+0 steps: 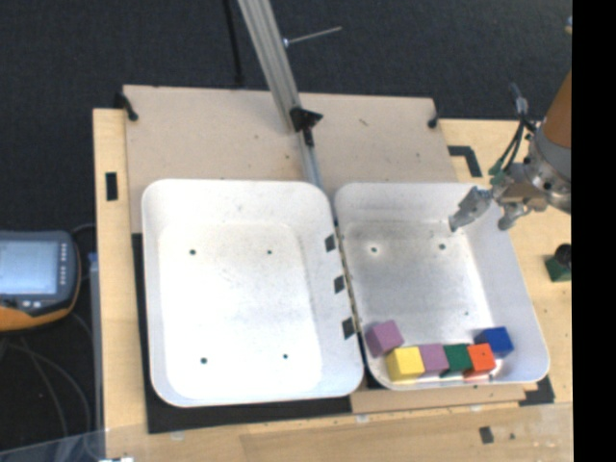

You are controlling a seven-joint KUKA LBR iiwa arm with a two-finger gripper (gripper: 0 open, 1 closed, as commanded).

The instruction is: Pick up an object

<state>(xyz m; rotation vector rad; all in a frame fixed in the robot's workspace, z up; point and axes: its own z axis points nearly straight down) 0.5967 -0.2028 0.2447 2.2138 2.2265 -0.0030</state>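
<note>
The bench [279, 128] carries two shallow white bins side by side. The left bin [173, 219] shows only its speckled floor with a few dark dots. The right bin [500, 258] holds all the blocks, gathered along its near edge, well away from its far wall.

Taking the yellow block [405, 362] as the landmark: a purple block [384, 336] lies just beyond it, toward the bin's middle and slightly left, sitting askew. A second purple block [434, 357] touches the yellow one on its right. A green block [456, 358] comes next in the row, then an orange block [480, 358], and a blue block [495, 340] sits at the right end, a little farther back than the orange one.

The gripper [486, 210] hangs over the far right corner of the right bin, well apart from the yellow block and the whole row. Its two fingers are spread, with nothing between them.
</note>
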